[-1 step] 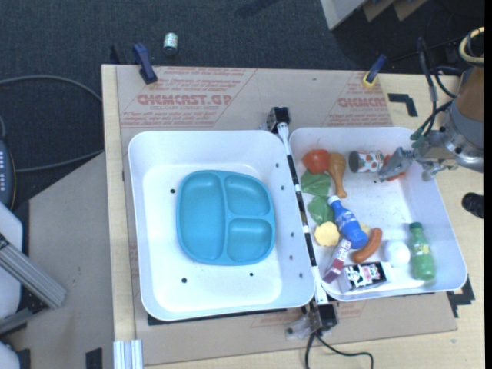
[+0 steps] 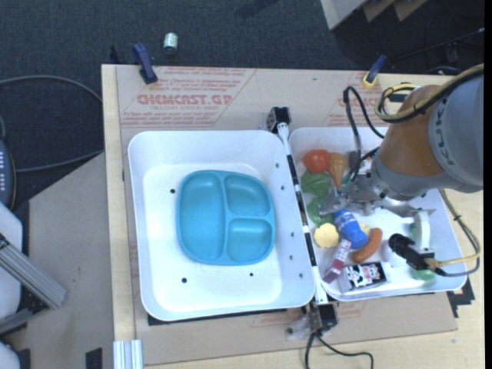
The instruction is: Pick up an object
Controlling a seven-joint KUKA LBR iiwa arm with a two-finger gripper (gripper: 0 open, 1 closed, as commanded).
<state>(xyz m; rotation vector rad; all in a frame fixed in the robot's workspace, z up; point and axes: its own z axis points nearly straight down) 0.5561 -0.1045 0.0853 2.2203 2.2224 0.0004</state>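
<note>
The right bin [image 2: 453, 283] holds a heap of small toys. A red tomato [image 2: 316, 160] and an orange piece [image 2: 337, 166] lie at its back left, with a green piece [image 2: 314, 184] just in front of them. A yellow lemon [image 2: 327, 234], a blue-and-white bottle [image 2: 351, 229] and an orange-red sausage [image 2: 371, 242] lie in the middle. A black-and-white carton [image 2: 366, 275] sits at the front. My gripper [image 2: 343, 198] is low in this bin, between the green piece and the bottle, and the wrist hides what is under it.
The left bin [image 2: 146, 160] holds a blue divided plate [image 2: 226, 216]. A dark purple piece [image 2: 337, 262] lies by the divider, and a small green piece [image 2: 427, 274] at the right bin's front right. Clamps sit along the bench's back edge.
</note>
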